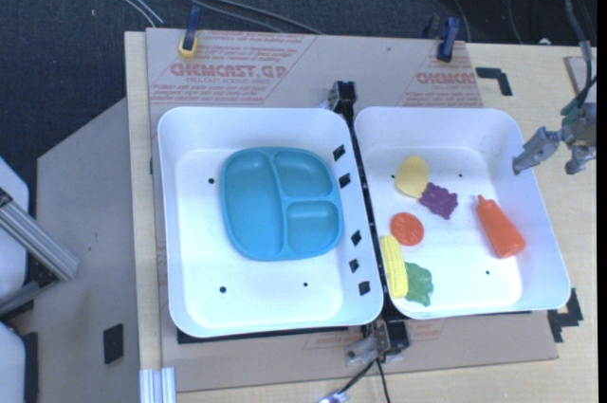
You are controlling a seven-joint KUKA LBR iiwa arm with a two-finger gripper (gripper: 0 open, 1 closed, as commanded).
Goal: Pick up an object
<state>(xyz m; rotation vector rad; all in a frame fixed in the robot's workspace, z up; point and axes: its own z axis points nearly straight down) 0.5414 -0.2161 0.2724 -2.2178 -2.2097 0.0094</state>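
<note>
While the gripper point(555, 152) hangs open and holding nothing over the right bin's point(465, 121) far right rim, the orange bottle point(499, 228) lies just below it

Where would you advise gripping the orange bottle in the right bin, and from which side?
I would grip the orange bottle across its wide body, coming straight down from above. It lies flat, narrow cap end toward the far side, with bare floor on both long sides for the fingers.
</note>
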